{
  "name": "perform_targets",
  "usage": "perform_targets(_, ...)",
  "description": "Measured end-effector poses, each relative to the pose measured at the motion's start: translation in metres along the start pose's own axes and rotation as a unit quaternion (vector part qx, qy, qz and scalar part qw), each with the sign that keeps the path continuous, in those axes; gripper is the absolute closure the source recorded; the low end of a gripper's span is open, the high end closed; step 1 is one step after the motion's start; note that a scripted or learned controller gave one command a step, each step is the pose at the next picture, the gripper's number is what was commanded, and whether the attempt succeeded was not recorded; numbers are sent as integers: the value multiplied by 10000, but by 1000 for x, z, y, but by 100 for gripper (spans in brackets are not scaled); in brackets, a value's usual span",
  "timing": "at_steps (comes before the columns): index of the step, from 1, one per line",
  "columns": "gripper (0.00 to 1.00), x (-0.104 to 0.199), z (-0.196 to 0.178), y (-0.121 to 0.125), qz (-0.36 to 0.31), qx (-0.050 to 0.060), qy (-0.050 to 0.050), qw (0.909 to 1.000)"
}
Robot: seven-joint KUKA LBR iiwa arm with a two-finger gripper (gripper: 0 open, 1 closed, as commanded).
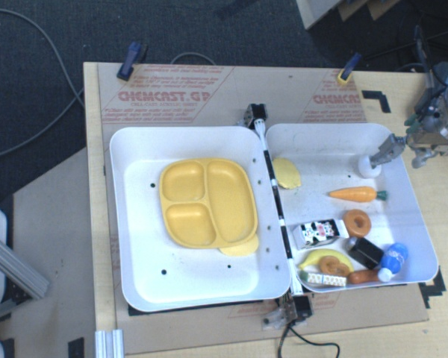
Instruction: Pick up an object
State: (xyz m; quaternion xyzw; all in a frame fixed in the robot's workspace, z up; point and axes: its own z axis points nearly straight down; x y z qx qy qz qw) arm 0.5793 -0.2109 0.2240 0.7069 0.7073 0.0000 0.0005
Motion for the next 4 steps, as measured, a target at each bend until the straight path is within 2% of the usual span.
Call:
perform_targets(1, 0, -2, 123, -20, 4, 20, 9, 10000)
perform_targets(2, 0, 35, 140, -77, 5, 9, 7, 10000)
perform_targets(3, 100, 35, 130, -76, 6, -4, 1, 10000)
perform_targets(4, 100, 131, 39, -80, -7, 1, 6, 10000)
